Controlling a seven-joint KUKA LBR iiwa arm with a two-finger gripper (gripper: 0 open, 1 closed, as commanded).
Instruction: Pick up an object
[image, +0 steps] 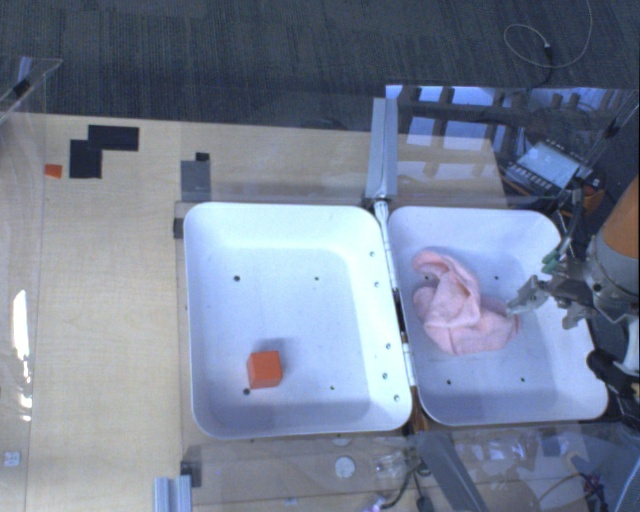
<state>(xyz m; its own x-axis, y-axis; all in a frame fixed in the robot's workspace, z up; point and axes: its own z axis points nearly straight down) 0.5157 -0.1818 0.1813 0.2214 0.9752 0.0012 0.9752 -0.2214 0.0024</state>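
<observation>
**Gripper at right edge of pink cloth, right bin**

From my remote feed: arm (618, 240) comes in from the right, orange band visible above the wrist, gripper (530, 297) low over the right bin (520, 395). Pink cloth (455, 305) lies crumpled in that bin, roughly centre-left of its floor, bunched in a lumpy heap w/ an upper fold near the back and a broader lobe toward the front right.

One fingertip (521, 301) I can make out sits right at the cloth's right edge, touching or just beside it; can't tell which. Fingers themselves: can't tell how far apart they are, since the wrist body hides most of them at this slant. I see no cloth clearly between them, so I won't call it held. Cloth looks to be resting on the bin floor.

Left bin (280, 410) has a small orange block (265, 369) in its front-left part, well apart from the gripper. Bins sit side by side, touching along the middle rim.
</observation>
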